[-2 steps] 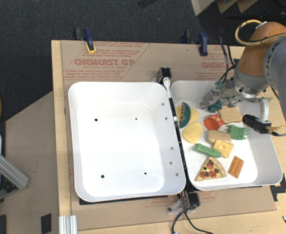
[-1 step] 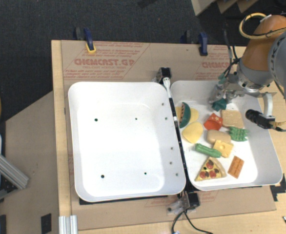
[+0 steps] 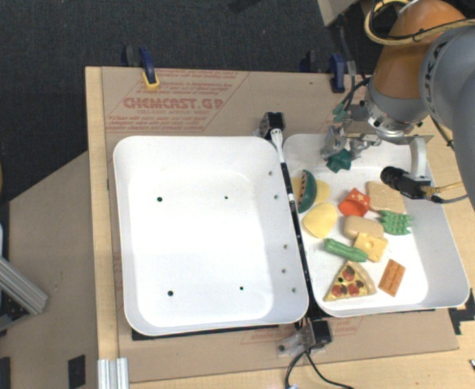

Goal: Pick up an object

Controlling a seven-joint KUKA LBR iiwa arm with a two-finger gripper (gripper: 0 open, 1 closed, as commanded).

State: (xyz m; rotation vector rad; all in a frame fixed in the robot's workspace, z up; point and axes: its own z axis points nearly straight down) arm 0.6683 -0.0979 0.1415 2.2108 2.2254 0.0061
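Pizza slice [image 3: 350, 281] at right bin [image 3: 440, 294] front rim | gripper [image 3: 340, 154] clamped on small teal piece [image 3: 339, 161], above bin's far corner | likely lifting it out | left bin [image 3: 140, 233] adjacent

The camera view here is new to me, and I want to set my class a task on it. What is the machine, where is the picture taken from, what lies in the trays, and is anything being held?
The picture comes from one fixed camera above a bench, looking down at a slant. The grey machine with the orange band is a robot arm reaching in from the right. Its gripper hangs over the far corner of the right bin, with a small dark green piece at its tip; I cannot tell whether it is truly gripped.

The right bin holds toy food: a pizza slice, a red piece, a yellow piece and others. The left bin sits beside it on a cardboard sheet.
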